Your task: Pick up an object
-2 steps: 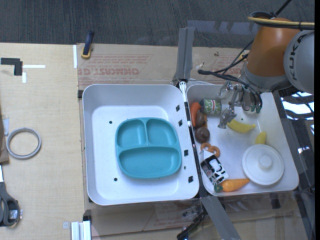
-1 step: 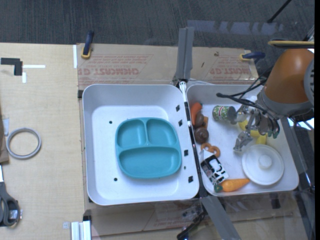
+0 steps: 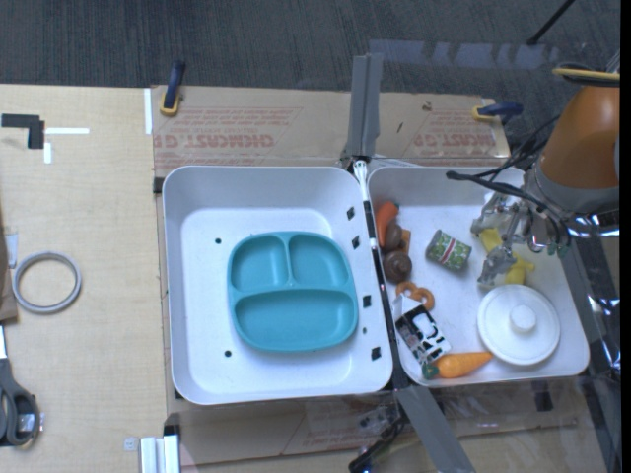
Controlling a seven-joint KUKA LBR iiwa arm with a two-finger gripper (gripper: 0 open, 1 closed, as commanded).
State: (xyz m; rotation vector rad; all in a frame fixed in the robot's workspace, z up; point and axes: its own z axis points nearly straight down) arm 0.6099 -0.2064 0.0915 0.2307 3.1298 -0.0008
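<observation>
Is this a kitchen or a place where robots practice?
Probably a robot practice lab, not a kitchen. A robot arm reaches over two white bins, one holding a teal divided plate and the other toy food like a carrot, on cardboard.

A robotics lab: white bins clamped to a cardboard-covered bench, toy food.

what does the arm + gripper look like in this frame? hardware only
The arm enters from the right with a rounded orange band at the wrist and grey below it. Black cables run alongside the band. The gripper is bare silvery metal with exposed mechanical parts and thin fingers; finer detail is too small to make out.
</observation>
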